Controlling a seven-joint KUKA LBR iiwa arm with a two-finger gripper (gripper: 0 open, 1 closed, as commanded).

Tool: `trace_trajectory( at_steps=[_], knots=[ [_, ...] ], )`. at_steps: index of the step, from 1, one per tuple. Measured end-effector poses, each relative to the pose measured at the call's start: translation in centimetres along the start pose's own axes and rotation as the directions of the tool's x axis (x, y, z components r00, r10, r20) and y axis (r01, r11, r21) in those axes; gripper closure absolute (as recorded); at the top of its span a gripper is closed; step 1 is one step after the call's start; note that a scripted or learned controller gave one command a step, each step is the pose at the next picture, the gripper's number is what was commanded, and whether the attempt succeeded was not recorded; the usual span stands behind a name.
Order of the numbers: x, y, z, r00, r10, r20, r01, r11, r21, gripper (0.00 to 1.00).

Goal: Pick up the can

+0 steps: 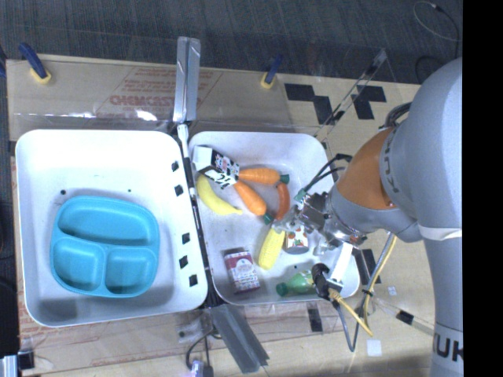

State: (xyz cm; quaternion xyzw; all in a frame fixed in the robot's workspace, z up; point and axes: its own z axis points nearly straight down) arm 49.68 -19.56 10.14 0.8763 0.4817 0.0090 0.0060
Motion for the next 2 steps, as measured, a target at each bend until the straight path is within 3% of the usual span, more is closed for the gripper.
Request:
trace_trajectory(
  at_steps=[1,2],
  knots=[
    [-0.3,-0.1,-0.8,1.0,-0.003,0.005,0.003,1.0,0.007,1.0],
    [7.5,0.4,-10.2,0.997,0.076,0.012,-0.077,0.997,0.023,1.0]
  ],
)
